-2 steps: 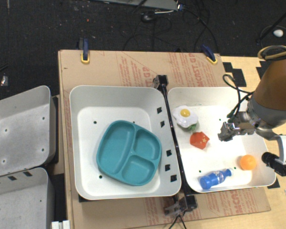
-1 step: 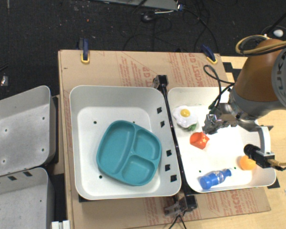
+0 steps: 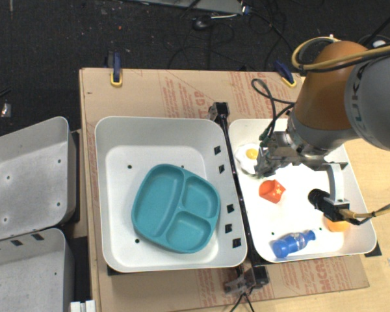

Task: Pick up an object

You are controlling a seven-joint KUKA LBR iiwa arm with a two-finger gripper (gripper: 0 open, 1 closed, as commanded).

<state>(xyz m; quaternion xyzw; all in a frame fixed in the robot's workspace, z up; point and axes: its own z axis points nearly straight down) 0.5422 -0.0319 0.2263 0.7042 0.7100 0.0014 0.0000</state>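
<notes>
Dark speckled floor (image 3: 39, 38); cables (image 3: 260, 5) strewn at top; brown board (image 3: 175, 86) clamped under bins.

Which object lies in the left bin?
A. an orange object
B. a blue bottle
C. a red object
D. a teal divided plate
D: the teal divided plate lies alone inside the left bin, while the blue bottle, the red object and the orange object are in the right bin.
</notes>
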